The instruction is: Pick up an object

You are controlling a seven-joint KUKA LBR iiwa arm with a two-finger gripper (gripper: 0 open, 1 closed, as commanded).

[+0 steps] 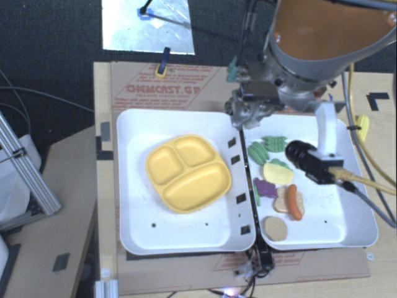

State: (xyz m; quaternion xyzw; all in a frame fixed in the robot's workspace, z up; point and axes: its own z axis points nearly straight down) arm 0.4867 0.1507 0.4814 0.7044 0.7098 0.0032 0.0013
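1. Camera view, left bin (pixel 133 228): a yellow divided tray (pixel 188 172) with three compartments lies flat near the middle, slightly rotated.
2. Right bin (pixel 353 225): toy foods cluster on its left side, close beside the divider: green leafy piece (pixel 271 144), yellow piece (pixel 278 173), purple piece (pixel 265 188), orange sausage (pixel 294 202) lying on a bread slice (pixel 286 200), and a tan round piece (pixel 275 228) nearest the front.
3. The tool (pixel 247 118) hangs above the rear of the divider (its opening cannot be judged); nothing is seen in its hold.
4. A black cylindrical fitting (pixel 308 160) on the arm overhangs the right bin.
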